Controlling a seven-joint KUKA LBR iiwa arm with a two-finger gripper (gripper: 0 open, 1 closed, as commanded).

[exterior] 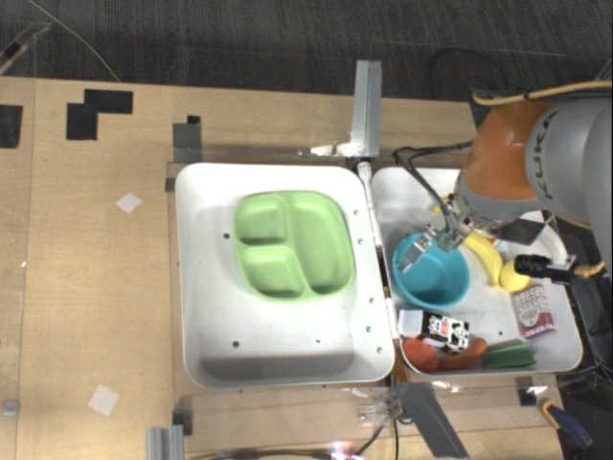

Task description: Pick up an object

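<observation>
Teal cup point(433, 274) sits in the right bin point(565, 353), just left of the banana point(488, 257). The gripper point(446, 234) hangs at the cup's far rim; its grip state I cannot tell. Likely the approach step; next, closing on that rim and lifting.

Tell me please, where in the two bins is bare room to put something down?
Left bin: bare floor all around the green divided plate, widest along the near edge. Right bin: crowded; the claw hangs over the teal bowl, with the banana beside it.
</observation>
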